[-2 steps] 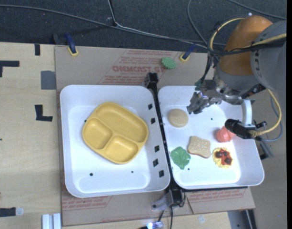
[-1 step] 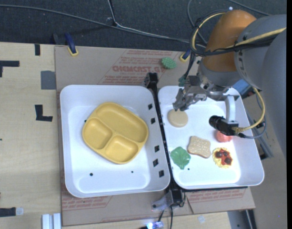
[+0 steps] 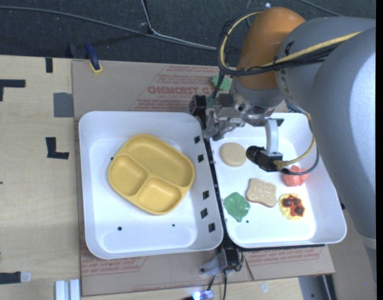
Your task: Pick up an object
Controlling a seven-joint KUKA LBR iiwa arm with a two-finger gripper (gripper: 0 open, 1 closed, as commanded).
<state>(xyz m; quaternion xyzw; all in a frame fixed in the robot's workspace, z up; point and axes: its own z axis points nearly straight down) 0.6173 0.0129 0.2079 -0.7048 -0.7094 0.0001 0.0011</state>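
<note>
White right bin (image 3: 328, 230) holds toast slice (image 3: 261, 192), long axis running left-right.

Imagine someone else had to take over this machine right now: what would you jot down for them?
Gripper: low at the right bin's far-left corner; nothing seen between its fingers.
Right bin holds a round tan piece, toast slice, green leaf, pink piece and yellow-red piece.
Left bin holds a yellow divided plate.
Done: no pick yet. Left: grasp and lift one object.
</note>
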